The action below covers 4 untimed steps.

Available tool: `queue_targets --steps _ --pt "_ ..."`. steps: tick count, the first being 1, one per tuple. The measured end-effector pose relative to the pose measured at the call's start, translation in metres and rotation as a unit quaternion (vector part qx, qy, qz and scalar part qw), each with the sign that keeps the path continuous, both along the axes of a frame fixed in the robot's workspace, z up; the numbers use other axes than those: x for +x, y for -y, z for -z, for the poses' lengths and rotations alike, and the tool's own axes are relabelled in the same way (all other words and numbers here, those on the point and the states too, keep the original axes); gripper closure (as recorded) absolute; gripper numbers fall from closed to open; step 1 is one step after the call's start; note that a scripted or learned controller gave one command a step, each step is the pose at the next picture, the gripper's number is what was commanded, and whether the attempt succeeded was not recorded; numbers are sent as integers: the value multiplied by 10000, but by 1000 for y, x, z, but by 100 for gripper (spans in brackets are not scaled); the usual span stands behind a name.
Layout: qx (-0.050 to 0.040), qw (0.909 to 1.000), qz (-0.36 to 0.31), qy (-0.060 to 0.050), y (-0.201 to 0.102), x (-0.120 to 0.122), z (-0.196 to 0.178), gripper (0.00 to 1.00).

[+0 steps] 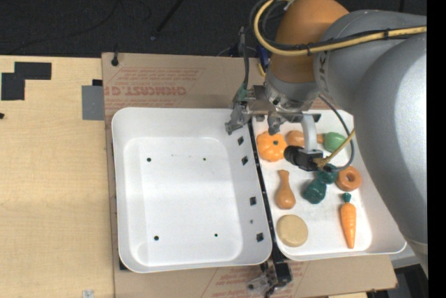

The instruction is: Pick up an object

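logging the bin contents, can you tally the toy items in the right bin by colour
Right bin, what shows around the arm:
orange: 3, pumpkin, carrot, doughnut-like ring
green: 2, light green piece, dark green piece
tan: 2, drumstick, round disc
Total: 7. A partly hidden orange piece by the claw isn't counted.

Grey arm, orange band, yellow cable.
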<state>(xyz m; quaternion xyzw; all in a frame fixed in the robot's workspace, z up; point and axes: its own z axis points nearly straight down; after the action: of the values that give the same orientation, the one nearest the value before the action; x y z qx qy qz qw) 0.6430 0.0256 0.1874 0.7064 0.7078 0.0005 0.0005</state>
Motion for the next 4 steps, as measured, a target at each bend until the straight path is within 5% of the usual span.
queue_targets --steps 1,2,3,4 --pt "14 10000 -15 49 -44 2 -130 0" --pt "-13 10000 -29 -29 -43 1 -130 100" --pt "-18 10000 47 -40 38 0 -95 100" --pt "-3 10000 17 -27 58 -14 -104 100"
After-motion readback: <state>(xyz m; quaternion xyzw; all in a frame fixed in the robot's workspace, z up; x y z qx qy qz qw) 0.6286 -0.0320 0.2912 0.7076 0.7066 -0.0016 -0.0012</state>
